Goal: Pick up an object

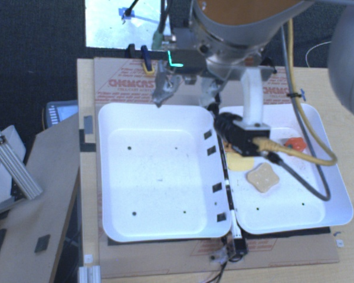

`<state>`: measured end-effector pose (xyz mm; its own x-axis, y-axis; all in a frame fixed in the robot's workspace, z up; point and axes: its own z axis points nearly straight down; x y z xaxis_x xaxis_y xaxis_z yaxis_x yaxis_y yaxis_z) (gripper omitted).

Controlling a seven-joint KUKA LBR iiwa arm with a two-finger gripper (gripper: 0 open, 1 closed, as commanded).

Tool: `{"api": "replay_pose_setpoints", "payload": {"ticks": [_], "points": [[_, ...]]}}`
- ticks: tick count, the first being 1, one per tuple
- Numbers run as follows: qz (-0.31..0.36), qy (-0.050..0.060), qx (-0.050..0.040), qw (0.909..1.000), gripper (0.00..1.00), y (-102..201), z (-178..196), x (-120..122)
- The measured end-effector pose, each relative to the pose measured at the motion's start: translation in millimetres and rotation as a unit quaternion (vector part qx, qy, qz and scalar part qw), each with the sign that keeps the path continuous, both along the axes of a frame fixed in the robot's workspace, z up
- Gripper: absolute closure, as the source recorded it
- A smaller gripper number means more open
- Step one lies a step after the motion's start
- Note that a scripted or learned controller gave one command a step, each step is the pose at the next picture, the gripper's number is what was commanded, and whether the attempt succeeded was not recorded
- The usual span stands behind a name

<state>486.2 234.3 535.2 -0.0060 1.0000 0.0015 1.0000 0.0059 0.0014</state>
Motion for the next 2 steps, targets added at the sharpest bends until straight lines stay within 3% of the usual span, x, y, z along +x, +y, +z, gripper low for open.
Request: {"api": "replay_pose_setpoints", "payload": {"ticks": [1, 2], "points": [[0.002, -0.001, 0.0009, 1.0, 1.0, 0.3, 11.5, 0.3], [0.003, -0.001, 0.0007, 1.0, 0.0, 0.4, 11.0, 0.2]]}}
